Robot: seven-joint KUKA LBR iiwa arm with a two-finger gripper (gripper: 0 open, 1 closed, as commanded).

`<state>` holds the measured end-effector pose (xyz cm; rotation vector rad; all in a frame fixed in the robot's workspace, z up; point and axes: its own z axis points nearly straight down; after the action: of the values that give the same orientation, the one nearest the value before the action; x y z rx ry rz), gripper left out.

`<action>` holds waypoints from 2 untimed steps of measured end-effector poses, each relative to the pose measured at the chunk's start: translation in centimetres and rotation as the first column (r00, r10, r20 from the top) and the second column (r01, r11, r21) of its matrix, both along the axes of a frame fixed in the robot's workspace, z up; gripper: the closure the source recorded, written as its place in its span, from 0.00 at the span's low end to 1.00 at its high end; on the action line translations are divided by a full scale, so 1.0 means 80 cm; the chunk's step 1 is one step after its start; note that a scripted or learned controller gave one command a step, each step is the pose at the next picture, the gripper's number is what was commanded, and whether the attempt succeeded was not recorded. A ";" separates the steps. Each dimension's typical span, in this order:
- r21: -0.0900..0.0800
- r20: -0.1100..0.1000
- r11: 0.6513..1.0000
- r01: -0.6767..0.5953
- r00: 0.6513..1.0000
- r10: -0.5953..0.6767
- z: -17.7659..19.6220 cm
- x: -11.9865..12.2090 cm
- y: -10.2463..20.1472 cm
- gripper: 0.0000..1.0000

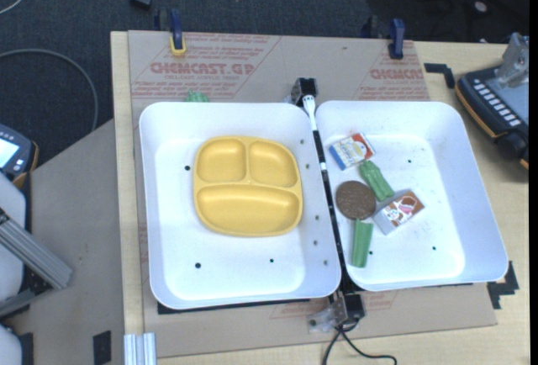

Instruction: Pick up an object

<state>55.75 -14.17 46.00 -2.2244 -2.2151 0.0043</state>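
While my pincer's state cannot be told, stock reads: yellow divided plate (248, 187) mid left bin (160, 187); brown disc (356, 199), two green pieces, two small packets along right bin's (454, 187) left edge.

Two bins (160, 187), one yellow tray (248, 186), five small items (370, 195).

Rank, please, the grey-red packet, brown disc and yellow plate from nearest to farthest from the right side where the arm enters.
1. Grey-red packet, right bin's middle.
2. Brown disc, just left of it.
3. Yellow plate, left bin.
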 end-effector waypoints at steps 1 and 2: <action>0.000 0.002 1.000 -0.002 1.000 0.002 -0.138 0.031 -0.059 1.00; -0.001 0.003 1.000 -0.003 1.000 0.003 -0.218 0.083 -0.105 1.00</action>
<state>62.42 -22.55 28.54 -2.2233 -2.2201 0.0027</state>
